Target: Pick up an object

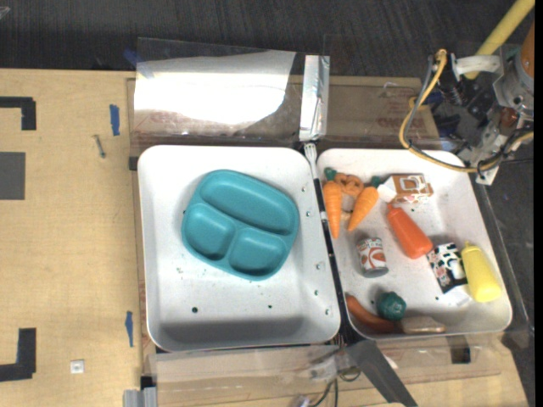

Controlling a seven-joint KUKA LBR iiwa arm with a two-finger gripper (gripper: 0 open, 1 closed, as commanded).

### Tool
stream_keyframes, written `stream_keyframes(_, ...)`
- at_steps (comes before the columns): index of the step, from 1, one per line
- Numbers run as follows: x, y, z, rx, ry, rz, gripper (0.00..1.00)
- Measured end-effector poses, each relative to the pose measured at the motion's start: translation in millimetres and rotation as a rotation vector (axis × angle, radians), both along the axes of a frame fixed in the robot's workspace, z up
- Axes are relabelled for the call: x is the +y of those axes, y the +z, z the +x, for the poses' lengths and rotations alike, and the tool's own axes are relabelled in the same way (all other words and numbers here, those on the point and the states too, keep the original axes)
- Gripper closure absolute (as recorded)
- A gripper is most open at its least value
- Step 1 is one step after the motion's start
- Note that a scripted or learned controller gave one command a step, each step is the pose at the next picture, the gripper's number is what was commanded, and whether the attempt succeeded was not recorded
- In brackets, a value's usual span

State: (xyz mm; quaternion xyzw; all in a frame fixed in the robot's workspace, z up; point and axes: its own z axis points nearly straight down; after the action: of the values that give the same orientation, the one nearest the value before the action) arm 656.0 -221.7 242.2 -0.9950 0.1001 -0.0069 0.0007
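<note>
Camera view from above: small toy items lie scattered in the right bin (501, 308), among them two carrots (348, 203), an orange bottle (409, 231), a yellow bottle (481, 272) and a small can (371, 255). None is lifted. The left bin (161, 295) holds a teal divided plate (240, 221). The gripper (488, 113) hangs past the right bin's far right corner; its state cannot be told. Picking seems not yet begun; next, it must descend over one item.
</note>
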Motion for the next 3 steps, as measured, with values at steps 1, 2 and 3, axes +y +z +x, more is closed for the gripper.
stream_keyframes(1, -0.3, 49.7, 12.4, 0.008, -0.043, 0.004, 1.00)
stream_keyframes(2, 54.8, 17.9, 11.4, 0.019, -0.041, 0.009, 1.00)
stream_keyframes(3, 3.5, -140.0, 8.0, 0.025, -0.001, 0.010, 1.00)
